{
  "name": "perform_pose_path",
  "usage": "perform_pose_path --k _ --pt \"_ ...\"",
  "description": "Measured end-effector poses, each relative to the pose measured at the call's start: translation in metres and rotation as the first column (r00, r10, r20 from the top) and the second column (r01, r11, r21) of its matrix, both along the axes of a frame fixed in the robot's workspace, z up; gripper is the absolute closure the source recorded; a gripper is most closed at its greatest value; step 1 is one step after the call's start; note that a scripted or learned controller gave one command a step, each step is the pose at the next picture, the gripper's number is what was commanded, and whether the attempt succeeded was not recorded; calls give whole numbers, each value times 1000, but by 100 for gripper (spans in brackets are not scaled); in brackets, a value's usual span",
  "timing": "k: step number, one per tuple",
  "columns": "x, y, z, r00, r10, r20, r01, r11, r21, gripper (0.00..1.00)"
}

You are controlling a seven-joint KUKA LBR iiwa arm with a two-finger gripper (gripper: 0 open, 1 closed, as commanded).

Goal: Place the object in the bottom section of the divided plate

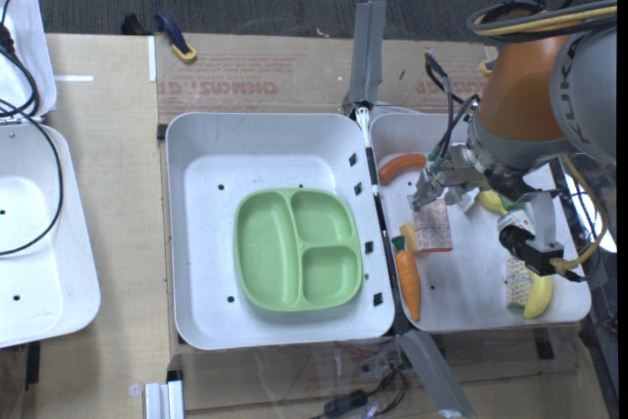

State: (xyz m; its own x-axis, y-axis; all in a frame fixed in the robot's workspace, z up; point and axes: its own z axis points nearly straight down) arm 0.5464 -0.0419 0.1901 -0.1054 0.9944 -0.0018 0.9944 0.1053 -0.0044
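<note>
Hand (429, 194), grip state impossible to tell, hovers above packet (432, 231); risks snagging hot dog (400, 166) just behind, missing divided plate (297, 248).

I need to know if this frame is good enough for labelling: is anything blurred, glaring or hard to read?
Camera view: lighting is even and soft, with no strong glare on the green divided plate; the gripper is small and murky among cables, so its fingers are hard to read; the carrot and banana are slightly soft.
</note>
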Motion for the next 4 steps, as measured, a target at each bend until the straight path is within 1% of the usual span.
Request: perform_pose_path --k 1,2,3,4 --pt "-20 67 0 1000 8 0 -8 1000 1 100" --pt "-5 129 0 964 267 2 -267 964 1 100" --pt "-19 184 39 890 456 1 -456 890 1 100" --pt "-19 184 39 890 456 1 -456 890 1 0"
